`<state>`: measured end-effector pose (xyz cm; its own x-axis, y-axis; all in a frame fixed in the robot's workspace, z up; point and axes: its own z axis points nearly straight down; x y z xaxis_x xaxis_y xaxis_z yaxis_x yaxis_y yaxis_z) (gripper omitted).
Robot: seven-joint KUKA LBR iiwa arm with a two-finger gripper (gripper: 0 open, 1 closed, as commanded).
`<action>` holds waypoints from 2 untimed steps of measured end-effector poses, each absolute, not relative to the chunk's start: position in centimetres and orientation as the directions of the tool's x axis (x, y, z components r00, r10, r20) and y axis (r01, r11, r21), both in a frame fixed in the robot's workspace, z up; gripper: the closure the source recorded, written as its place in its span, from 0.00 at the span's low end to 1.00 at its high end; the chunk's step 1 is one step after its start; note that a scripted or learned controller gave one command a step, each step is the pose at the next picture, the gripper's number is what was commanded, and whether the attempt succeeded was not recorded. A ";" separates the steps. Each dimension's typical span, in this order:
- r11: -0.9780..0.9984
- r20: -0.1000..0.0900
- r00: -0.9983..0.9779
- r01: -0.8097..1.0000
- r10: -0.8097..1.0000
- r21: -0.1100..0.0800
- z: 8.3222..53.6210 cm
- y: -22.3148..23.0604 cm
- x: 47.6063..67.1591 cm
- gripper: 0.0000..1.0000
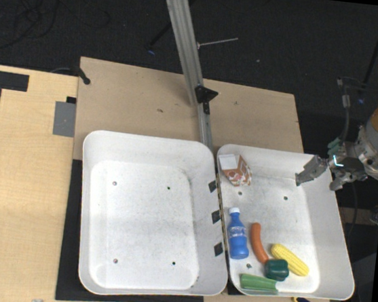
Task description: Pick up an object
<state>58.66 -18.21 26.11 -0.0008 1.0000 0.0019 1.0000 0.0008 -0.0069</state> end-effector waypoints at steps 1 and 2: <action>0.002 0.001 -0.002 1.000 1.000 -0.003 26.4 -18.2 58.7 0.00; 0.001 0.003 -0.001 1.000 1.000 -0.009 20.1 -17.4 58.5 0.00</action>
